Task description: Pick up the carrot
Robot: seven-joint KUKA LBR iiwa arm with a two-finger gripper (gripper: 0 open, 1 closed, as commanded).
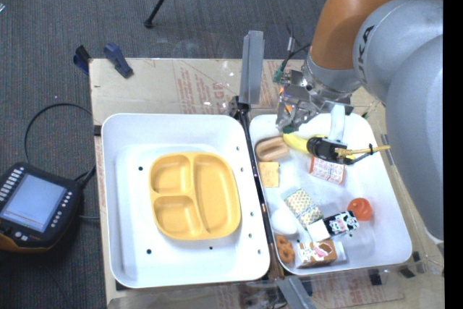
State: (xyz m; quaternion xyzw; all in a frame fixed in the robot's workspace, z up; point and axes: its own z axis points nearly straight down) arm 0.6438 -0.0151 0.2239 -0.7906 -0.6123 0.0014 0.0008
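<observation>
My gripper [292, 118] hangs low over the far left corner of the right bin [383, 228], its tip just above a yellow banana [296, 142] and a brown bun [271, 148]. I cannot tell which item is the carrot. The gripper and wrist hide part of that corner. The only orange-red piece I can make out is a small round one [360, 209] near the bin's right side, well away from the gripper.
The right bin also holds a cheese square [269, 174], a red-and-white packet [327, 170], a checked wrapper [304, 205], a white egg [284, 222], a cow-print carton [341, 223] and a pretzel [286, 250]. A yellow divided plate [194, 195] lies in the left bin [123, 155].
</observation>
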